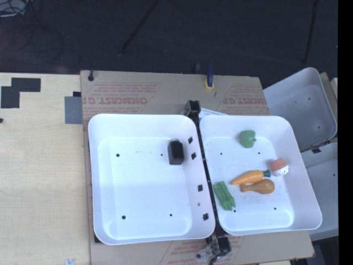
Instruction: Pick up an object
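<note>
Two shallow white plastic bins side by side, touching along their inner rims: left bin (105, 225), right bin (300, 214). Under both, a brown cardboard sheet with red printing (143, 95), lying on a pale wooden bench (38, 175). Just past the right bin's far right corner, a tilted grey metal panel (300, 106).

In the left bin, toward its far right part and near the dividing rims, a single small black block (175, 152), well apart from everything else.

In the right bin, five pieces of toy food:
- Lying level near the middle, an orange plastic carrot (248, 176).
- Just below it and touching or nearly so, a tan-orange gourd-shaped piece (259, 187).
- Against the left wall, lying at a slant, a flat green pod-like piece (224, 195).
- Toward the far side, alone, a rounded green pepper-like piece (247, 138).
- By the right wall, just beyond the carrot's tip, a small red-and-white piece (278, 166); too small to identify.

On the cardboard's far edge, a small blue-and-yellow clamp (209, 77).
</note>
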Robot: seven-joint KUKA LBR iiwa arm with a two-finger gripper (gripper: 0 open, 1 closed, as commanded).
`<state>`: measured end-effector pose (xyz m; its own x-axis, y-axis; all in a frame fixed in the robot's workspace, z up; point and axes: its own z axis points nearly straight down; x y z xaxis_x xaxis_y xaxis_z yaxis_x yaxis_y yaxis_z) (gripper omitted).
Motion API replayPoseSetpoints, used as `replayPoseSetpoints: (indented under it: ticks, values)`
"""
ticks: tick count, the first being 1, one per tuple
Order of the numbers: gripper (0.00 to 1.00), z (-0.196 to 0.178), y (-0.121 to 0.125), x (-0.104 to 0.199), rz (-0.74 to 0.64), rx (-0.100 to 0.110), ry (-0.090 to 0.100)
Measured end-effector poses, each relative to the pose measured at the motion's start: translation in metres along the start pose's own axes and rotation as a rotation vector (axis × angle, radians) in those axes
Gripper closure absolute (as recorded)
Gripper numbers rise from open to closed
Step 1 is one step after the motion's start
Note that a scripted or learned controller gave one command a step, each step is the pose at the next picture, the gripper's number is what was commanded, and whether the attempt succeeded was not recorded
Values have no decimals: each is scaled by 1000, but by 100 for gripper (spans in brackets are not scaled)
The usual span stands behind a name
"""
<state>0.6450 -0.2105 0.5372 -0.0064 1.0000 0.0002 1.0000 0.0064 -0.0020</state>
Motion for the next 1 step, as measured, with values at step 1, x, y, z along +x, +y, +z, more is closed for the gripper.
replayPoseSetpoints:
  ticks: [1]
  values:
    - [100, 0, 0, 0, 0, 0, 0]
